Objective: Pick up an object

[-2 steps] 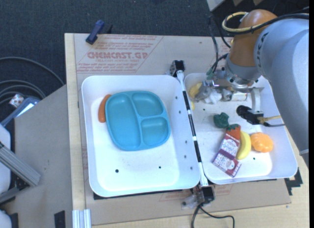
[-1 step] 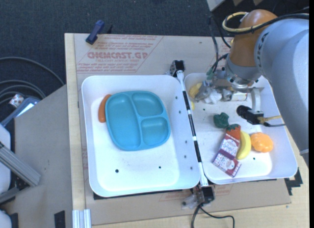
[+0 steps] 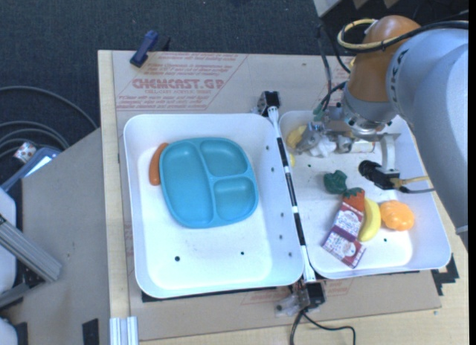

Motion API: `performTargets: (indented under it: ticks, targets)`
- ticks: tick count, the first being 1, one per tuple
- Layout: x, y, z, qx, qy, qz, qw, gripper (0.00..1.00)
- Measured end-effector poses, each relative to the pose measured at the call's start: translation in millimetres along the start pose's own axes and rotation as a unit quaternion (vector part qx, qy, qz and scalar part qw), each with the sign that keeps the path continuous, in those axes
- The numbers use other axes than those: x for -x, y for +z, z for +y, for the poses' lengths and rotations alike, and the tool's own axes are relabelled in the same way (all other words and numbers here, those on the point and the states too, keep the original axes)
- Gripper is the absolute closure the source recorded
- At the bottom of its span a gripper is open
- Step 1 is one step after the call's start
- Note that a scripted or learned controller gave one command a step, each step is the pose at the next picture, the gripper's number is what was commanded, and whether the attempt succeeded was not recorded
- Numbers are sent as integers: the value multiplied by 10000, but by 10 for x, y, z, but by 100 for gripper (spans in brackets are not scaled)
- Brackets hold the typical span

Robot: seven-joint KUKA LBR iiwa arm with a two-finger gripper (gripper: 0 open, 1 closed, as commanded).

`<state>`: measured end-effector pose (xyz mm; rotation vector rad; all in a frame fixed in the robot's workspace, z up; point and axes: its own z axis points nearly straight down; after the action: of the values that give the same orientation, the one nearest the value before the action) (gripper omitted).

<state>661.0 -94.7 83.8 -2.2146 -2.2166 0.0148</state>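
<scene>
Reaching into the right bin [image 3: 428, 250] at its far end, the gripper [image 3: 327, 137] sits low beside a yellow piece [image 3: 296, 137]; whether the jaws stand apart cannot be told. Nearer than the jaws lie the green toy [image 3: 336, 181], banana [image 3: 370, 218], orange [image 3: 396, 215] and carton [image 3: 344, 235]. Best to centre over one item before closing.
</scene>
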Motion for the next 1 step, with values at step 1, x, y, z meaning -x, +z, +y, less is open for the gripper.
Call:
performTargets:
  ticks: [1]
  targets:
    - [5, 5, 20, -30, -10, 2, 10000, 0]
